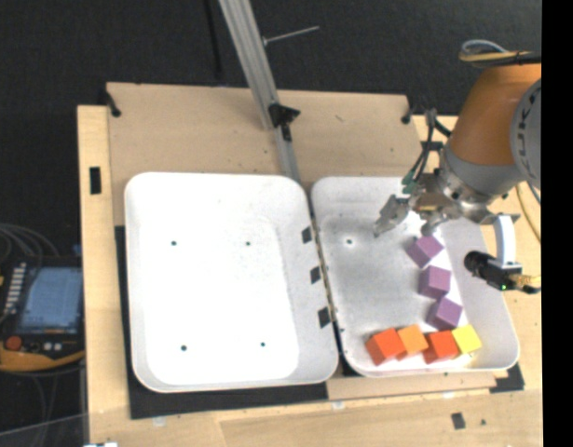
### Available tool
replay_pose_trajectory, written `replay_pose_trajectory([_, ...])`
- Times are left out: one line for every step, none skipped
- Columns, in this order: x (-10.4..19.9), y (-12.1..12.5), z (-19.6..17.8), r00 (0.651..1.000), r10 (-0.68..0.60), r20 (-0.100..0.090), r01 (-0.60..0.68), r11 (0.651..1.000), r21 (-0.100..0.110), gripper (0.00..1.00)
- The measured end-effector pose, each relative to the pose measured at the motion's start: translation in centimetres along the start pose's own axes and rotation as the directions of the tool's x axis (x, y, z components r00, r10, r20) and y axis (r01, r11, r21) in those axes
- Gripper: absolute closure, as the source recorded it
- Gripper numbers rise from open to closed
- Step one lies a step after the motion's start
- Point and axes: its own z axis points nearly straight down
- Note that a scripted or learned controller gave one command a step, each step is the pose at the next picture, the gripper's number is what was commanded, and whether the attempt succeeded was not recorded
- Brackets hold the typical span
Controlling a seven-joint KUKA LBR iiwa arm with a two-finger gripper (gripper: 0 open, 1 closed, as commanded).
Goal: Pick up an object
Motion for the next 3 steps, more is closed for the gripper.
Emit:
replay_pose_trajectory([0.3,0.4,4.5,1.0,0.003,0.0,-0.003,1.0,0.0,0.0])
replay_pose_trajectory([-0.8,0.5,9.4,1.0,0.0,0.0,0.0,1.0,0.001,0.0])
replay_pose_trajectory([-0.8,0.7,8.1,1.0,0.005,-0.002,-0.005,1.0,-0.006,1.0])
